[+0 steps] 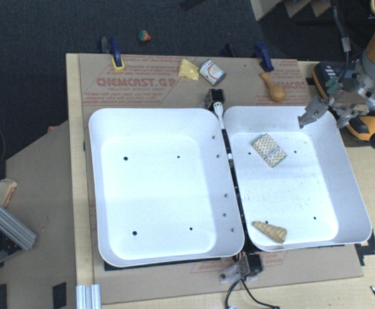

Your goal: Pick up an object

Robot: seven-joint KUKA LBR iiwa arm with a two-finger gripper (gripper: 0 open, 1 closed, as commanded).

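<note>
gripper (309, 116) hangs over the right bin's (351, 192) far right corner, fingers' state unclear; patterned square packet (268, 150) lies flat in that bin, near, to its left.

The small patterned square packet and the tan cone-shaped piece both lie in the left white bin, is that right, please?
Not quite: the camera view shows the small patterned square packet and the tan cone-shaped piece both lying in the right white bin, not the left.
</note>
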